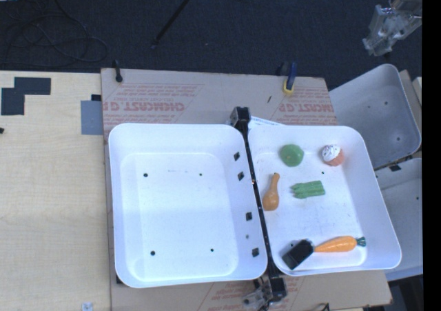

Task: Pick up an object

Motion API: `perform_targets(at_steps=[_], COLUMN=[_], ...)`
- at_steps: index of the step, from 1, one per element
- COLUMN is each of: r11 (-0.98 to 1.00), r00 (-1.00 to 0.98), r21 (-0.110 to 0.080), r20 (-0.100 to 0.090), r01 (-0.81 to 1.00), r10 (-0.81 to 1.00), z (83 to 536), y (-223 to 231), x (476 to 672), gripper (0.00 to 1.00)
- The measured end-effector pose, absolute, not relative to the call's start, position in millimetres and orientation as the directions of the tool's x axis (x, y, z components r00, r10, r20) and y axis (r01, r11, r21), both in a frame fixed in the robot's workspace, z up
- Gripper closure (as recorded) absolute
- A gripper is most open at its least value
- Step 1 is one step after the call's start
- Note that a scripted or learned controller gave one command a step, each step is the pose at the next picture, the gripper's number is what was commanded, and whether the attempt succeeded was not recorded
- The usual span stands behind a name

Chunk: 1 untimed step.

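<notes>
- Dark flooring with loose cables is seen behind the bench (48, 185), on which a cardboard sheet (207, 99) is laid under two white bins.
- What seems to be the gripper (393, 23) is seen at the upper right corner, above the floor and well clear of both bins; whether the jaws are apart or together cannot be told, as the part is small and blurred.
- Nothing is seen held at the jaws.
- All objects are found in the right bin (375, 185), below and to the left of the jaws.
- Nearest the jaws, an orange-and-white ball (332, 154) is placed by the bin's far right corner.
- A green ball (291, 155) is set to the left of it, apart.
- A green block (307, 189) is laid further down, with an orange gourd (271, 193) beside it, near the divider.
- Farthest from the jaws, a carrot (337, 244) is laid along the near wall, its blunt end touching a black block (298, 254).
- The left bin (114, 185) is placed well apart from the jaws.
</notes>
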<state>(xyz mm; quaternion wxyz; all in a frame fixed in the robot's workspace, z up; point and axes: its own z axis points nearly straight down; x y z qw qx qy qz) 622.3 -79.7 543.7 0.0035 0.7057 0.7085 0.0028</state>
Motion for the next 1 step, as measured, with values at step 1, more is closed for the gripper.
perform_targets(at_steps=[1], r11=[0.008], r00=[-0.008], r21=[-0.006], r20=[-0.001], r01=[1.0], r10=[1.0], z=[547.0], y=[-79.6], x=[622.2], gripper=[1.0])
